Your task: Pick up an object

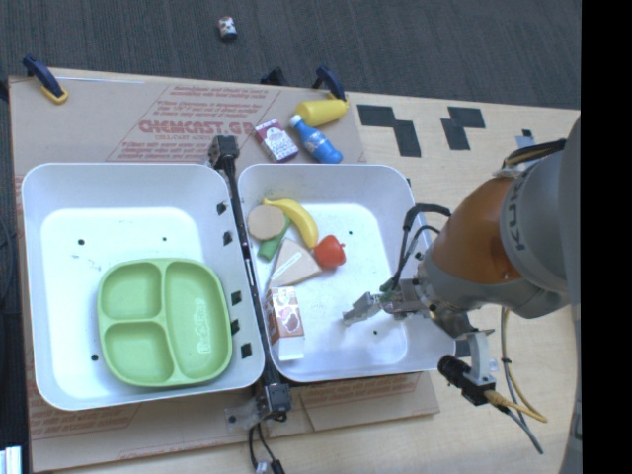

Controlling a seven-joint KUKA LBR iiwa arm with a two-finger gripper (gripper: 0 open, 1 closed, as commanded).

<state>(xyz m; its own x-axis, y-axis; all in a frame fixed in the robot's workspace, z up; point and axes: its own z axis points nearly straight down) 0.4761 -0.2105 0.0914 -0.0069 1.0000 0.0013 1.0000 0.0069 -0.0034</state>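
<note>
Camera view, from above: tool (361,309) low over bare floor of the right bin (395,181), nothing between its fingers; open or closed, impossible to tell. Candidates bunched at that bin's left side: banana (298,219), red piece (331,252), pale wedge (293,264), brown packet (285,316). Green tray (163,321) alone in the left bin (39,186). Pick judged not yet made: approach, close, lift all left.

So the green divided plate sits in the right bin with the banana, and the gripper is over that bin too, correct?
Not quite. The camera view shows the green divided plate in the left bin. The banana lies in the right bin, and the gripper is over that bin.
</note>
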